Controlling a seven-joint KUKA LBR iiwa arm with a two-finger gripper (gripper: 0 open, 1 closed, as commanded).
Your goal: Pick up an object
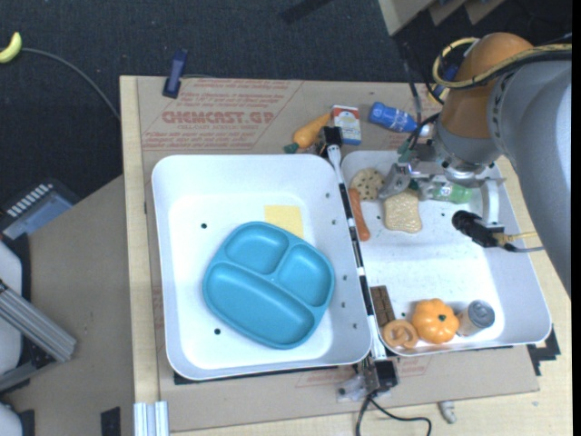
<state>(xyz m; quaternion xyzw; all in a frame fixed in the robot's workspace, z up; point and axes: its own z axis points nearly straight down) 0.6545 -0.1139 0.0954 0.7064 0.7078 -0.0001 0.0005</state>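
2 shallow white bins sit side by side on the table (227, 107). The left bin (182, 207) holds a blue divided plate (268, 282), with a pale yellow square (284, 217) lying flat just beyond the plate's far edge. The end effector (406, 174) hangs over the far end of the right bin (454, 271); how wide or narrow it stands cannot be told from this slant, and nothing can be seen in its grasp. Just beside it lie a tan bread slice (402, 214) and a round speckled cookie (367, 183), while a thin orange stick (359, 216) rests along the bin's left wall. At the near end of the same bin, well apart from the end effector, are a small orange pumpkin (433, 321), a ring-shaped pastry (399, 334) touching it, a grey can (480, 314) and a brown block (379, 303). Behind the bins, a blue bottle (392, 116) and a small carton (345, 123) lie on the table.
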